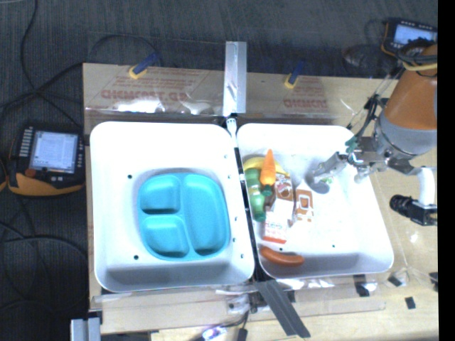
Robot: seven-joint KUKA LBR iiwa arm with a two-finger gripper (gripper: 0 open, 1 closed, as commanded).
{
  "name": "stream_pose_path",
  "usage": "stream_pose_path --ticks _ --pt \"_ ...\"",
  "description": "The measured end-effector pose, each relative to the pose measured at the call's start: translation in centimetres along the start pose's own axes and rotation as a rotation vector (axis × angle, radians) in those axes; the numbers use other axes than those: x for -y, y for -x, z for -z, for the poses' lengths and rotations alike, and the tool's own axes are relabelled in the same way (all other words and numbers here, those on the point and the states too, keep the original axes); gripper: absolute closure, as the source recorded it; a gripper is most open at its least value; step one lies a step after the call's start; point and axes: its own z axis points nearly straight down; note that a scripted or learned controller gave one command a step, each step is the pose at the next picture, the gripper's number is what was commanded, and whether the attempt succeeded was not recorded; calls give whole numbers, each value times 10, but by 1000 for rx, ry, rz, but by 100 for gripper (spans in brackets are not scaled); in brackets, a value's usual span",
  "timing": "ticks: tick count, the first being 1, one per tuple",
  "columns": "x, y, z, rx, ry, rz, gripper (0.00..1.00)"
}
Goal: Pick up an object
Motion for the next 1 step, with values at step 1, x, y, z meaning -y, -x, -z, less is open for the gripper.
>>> stream_pose_path --ticks 1 --pt "14 -29 -113 -1 1 40 0"
